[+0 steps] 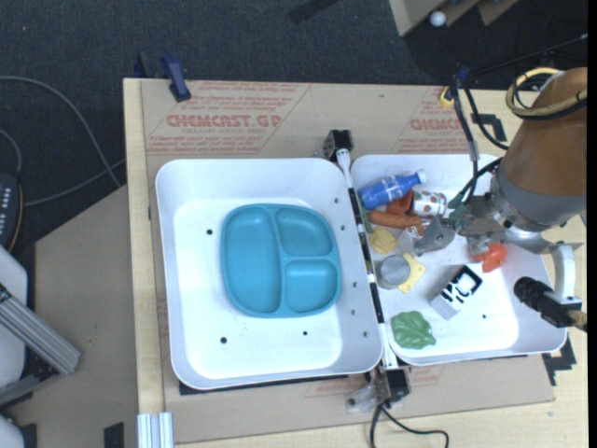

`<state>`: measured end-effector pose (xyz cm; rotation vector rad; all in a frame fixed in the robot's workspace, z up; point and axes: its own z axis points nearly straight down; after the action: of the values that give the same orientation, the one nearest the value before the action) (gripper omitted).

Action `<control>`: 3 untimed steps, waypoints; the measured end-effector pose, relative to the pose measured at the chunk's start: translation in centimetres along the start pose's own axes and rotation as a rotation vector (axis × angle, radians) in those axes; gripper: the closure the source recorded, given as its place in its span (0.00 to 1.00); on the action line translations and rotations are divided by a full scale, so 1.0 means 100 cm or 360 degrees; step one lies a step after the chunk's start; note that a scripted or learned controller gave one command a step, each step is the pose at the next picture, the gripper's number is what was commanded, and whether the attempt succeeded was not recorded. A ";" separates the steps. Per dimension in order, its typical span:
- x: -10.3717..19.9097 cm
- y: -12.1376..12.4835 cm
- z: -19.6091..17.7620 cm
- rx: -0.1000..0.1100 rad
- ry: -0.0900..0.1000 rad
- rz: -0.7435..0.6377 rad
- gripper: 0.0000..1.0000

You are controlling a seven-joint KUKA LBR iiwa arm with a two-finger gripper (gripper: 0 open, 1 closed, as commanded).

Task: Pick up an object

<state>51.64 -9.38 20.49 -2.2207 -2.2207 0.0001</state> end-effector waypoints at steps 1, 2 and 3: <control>-0.050 0.064 0.087 -0.0012 -0.0006 0.0002 0.00; -0.008 0.133 0.124 0.0038 -0.0001 0.0007 0.00; -0.008 0.134 0.114 0.0035 -0.0003 0.0006 1.00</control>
<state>65.02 -10.22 9.11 -2.2145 -2.2066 0.0267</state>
